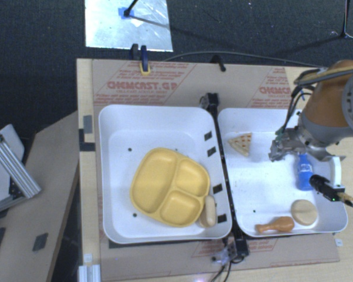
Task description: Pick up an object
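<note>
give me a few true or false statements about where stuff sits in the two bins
1. The yellow divided plastic tray lies in the left white bin. True.
2. The triangular waffle-patterned slice lies in the left bin. False: it lies in the right white bin, near its far left corner.
3. The blue bottle is in the right bin, below the gripper. True.
4. The tan drumstick-shaped toy rests on the yellow tray. False: it lies at the right bin's near edge, beside the round beige bun.
5. A pale oblong bread roll sits against the tray's near right corner. True.
</note>
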